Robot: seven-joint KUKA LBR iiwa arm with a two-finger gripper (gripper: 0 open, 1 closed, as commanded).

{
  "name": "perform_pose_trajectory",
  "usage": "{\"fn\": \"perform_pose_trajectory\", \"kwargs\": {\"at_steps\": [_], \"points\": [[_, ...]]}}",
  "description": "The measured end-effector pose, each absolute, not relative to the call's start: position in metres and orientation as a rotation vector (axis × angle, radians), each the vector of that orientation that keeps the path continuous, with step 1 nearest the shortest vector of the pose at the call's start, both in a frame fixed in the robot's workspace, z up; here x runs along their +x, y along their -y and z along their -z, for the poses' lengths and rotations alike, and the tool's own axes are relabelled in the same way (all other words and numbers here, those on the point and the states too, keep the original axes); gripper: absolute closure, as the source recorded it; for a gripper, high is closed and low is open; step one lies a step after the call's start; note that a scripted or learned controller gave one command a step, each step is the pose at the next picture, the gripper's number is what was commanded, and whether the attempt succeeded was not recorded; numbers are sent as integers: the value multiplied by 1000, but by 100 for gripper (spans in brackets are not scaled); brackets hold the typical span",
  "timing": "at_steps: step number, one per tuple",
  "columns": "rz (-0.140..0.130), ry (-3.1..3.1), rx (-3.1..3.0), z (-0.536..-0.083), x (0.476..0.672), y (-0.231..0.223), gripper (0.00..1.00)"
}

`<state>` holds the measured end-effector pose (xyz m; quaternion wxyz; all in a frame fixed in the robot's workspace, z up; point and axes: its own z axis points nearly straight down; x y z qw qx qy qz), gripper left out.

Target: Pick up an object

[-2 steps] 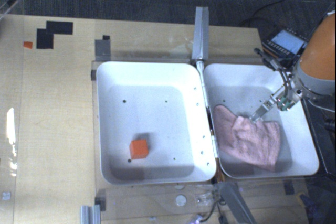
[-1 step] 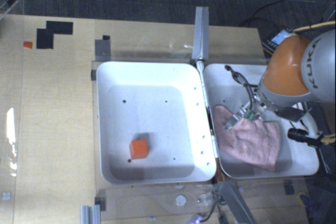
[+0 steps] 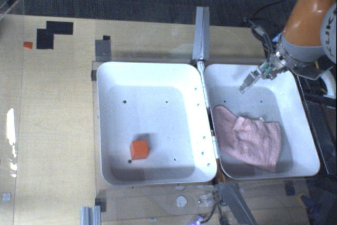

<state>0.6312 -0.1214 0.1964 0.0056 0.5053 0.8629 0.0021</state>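
Note:
An orange cube [image 3: 139,149] lies on the floor of the left bin [image 3: 110,113], toward its near left. A crumpled pink cloth [image 3: 248,137] covers the near half of the right bin [image 3: 303,113]. My gripper [image 3: 249,80] hangs over the far part of the right bin, above and beyond the cloth, with nothing seen between its fingers. The arm's orange band [image 3: 311,8] rises at the top right.
A grey divider post [image 3: 200,34] stands between the two bins at the back. Black and orange markers [image 3: 50,34] lie on the bench at the far left. Cables [image 3: 263,31] run behind the right bin.

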Motion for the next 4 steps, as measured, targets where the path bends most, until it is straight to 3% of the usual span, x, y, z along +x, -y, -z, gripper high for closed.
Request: {"fn": "perform_pose_trajectory", "kwargs": {"at_steps": [1,2,3,4], "points": [[-5,-2776,1456,-95,597,99,0],[-10,-2703,1572,-91,528,119,0],[-16,-2693,1564,-103,533,120,100],[-6,-2670,1641,-205,591,73,100]]}}
